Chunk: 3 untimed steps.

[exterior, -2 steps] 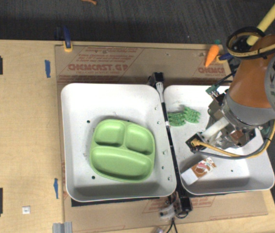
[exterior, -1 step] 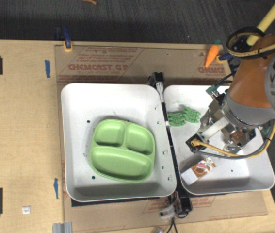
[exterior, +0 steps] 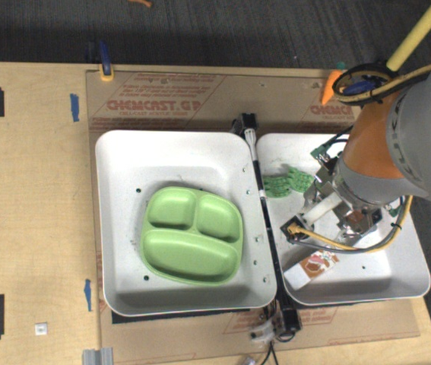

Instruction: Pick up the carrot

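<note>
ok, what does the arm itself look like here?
Bulky, rounded grey arm with a broad orange band above a grey wrist. Thin yellow cables loop below the wrist; a black, blue and yellow cable bundle sits higher up.

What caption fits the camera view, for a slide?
Arm over the right bin, near a green leafy piece and a packet; green divided plate in the left bin.

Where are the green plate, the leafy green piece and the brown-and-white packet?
green plate (exterior: 188,253): camera view, on its wide lower compartment.
leafy green piece (exterior: 285,182): camera view, on its middle.
packet (exterior: 318,266): camera view, on its brown printed end.
</note>
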Motion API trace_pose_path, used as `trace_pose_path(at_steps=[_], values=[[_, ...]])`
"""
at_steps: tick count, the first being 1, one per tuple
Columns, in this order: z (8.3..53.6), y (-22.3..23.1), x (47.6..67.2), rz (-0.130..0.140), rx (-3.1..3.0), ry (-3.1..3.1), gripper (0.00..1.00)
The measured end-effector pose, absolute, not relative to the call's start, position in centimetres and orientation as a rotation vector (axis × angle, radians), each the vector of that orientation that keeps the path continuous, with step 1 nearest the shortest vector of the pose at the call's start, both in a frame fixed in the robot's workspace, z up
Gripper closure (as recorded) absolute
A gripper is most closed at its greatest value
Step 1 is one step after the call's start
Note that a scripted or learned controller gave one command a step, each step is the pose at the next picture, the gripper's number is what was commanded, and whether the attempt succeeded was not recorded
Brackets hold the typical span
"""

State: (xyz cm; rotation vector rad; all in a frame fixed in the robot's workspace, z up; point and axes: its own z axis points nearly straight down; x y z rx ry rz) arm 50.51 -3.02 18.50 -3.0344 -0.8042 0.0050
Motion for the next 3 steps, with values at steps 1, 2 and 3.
trace_pose_path(at_steps=[1, 2, 3], values=[[14.2, -10.1, 55.6, 0.002, -3.003, -0.922, 0.0], [10.8, -9.7, 53.6, 0.007, -3.1, -0.482, 0.0], [8.9, -17.3, 51.1, -0.009, -3.124, -0.314, 0.0]])
